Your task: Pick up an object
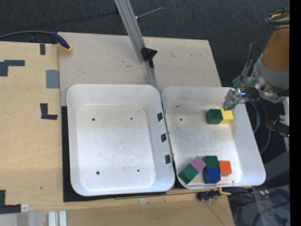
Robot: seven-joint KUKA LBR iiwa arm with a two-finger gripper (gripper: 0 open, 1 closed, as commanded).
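In the right bin (188, 140), a green cube (214, 116) and a yellow cube (227, 116) sit side by side near the far right. My gripper (232, 99) hangs just above the yellow cube, at the bin's right rim. At the bin's near edge lies a cluster: a green block (189, 173), a pale purple block (198, 163), a dark green block (210, 161), a blue block (211, 174) and an orange block (225, 167).
The left bin (113, 140) sits beside the right one. A slanted metal rail (134, 27) runs from the top down to the gap between the bins. The grey and orange arm (275, 60) enters from the right. Cables lie at the right of the bench.
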